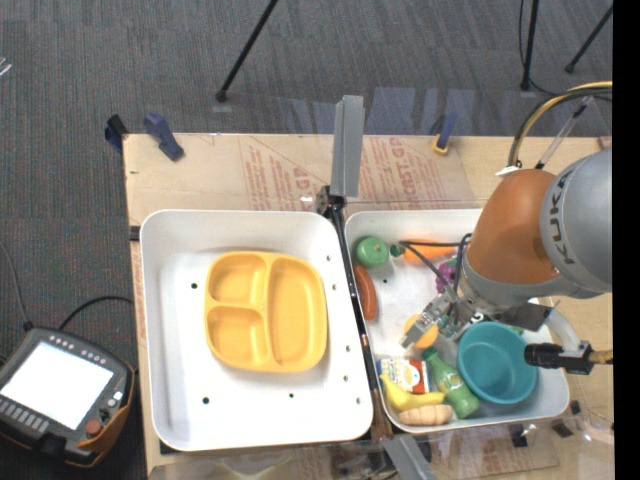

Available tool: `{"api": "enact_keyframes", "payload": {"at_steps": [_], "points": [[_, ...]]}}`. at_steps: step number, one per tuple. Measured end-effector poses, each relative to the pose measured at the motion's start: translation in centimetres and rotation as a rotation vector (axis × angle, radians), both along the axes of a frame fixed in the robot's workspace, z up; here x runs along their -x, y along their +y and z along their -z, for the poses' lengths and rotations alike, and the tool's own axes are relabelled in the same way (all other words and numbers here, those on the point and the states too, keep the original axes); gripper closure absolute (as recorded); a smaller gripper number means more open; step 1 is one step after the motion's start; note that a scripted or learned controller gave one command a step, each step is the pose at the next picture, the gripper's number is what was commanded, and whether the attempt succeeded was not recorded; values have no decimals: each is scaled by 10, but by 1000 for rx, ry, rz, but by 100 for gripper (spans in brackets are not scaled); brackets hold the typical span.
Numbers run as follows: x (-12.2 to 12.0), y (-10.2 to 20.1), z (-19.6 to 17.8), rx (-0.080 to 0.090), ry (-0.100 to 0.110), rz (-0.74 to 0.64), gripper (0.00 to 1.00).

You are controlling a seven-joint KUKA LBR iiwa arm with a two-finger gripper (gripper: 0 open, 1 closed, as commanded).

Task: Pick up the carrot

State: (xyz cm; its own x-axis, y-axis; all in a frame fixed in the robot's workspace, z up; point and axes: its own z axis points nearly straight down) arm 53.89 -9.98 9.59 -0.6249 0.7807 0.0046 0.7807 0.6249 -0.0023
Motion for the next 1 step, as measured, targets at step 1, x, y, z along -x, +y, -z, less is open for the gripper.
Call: {"api": "enact_keyframes", "payload": {"at_steps": [1], "points": [[-37, 52, -93, 3, -6, 252, 100]]}}
